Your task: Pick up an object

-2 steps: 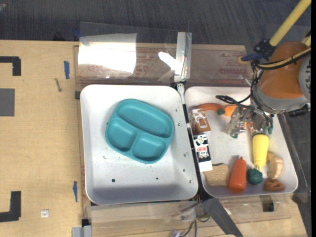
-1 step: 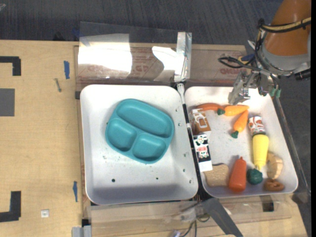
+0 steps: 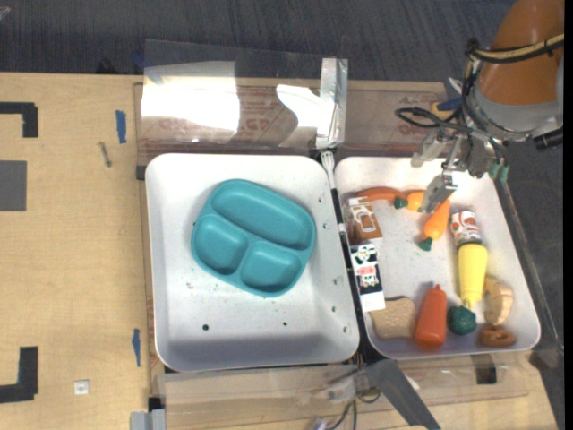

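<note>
the surface carries two shallow white bins next to each other. the left bin has a teal divided plate lying near its middle, a little toward the far side. the plate has three compartments.

the right bin holds many small toy foods. along its left wall there are two small cartons: a brown one and, just below it, a white one with black marks. near the far side lies an orange carrot with its green end pointing right. a second carrot lies tilted just beside it, green end down. to the right there is a yellow bottle with a red and white label at its top end. at the near side i see a beige slice like bread, an orange-red bottle touching it, a small dark green piece, a pale brown piece and a small brown ring.

the arm comes in from the upper right, with the orange band above the wrist. the claw hangs over the far part of the right bin, directly above the top end of the tilted carrot. i cannot tell how far the claw is open, and i cannot tell if it touches the carrot. no object is clearly lifted.

behind the bins a clear plastic sheet with silver tape lies on the surface.
</note>
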Tool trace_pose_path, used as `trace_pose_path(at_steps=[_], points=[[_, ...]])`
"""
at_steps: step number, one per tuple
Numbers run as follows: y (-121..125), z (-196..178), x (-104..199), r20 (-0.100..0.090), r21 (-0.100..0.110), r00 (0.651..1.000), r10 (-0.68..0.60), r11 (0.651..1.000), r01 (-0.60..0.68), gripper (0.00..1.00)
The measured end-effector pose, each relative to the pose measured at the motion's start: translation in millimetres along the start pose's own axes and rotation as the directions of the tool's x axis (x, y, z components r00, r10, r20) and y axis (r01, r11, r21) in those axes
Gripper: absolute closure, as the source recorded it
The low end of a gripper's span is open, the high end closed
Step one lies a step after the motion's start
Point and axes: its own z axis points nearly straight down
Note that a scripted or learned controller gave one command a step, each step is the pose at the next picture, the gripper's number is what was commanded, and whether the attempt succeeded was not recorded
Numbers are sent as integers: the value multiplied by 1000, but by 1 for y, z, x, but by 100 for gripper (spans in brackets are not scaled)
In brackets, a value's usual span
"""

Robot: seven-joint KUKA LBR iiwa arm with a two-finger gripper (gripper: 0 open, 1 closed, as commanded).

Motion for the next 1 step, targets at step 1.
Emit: trace_pose_path(at_steps=[1], points=[[-13,103,17,8,1,995,-103,995,103,0]])
